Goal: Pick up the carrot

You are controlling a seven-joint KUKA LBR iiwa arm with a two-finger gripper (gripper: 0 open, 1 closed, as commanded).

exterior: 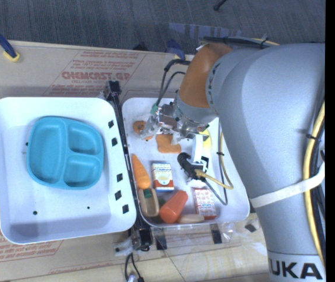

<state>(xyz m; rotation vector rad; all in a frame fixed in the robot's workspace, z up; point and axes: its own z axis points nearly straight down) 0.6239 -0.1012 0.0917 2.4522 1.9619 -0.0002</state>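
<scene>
Your carrot (140, 171) lies untouched by the right bin (233, 200)'s left wall (gripper (166, 122) grip? can't tell), so everything's left.

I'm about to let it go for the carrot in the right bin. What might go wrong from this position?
Crowding: the long orange carrot lies against the right white bin's left wall, with a small printed carton right beside it, so the fingers may strike either.

Wrong target: the two-finger gripper hovers near other orange pieces, and an orange-red cylinder lies below the carrot; it may grab a lookalike.
</scene>
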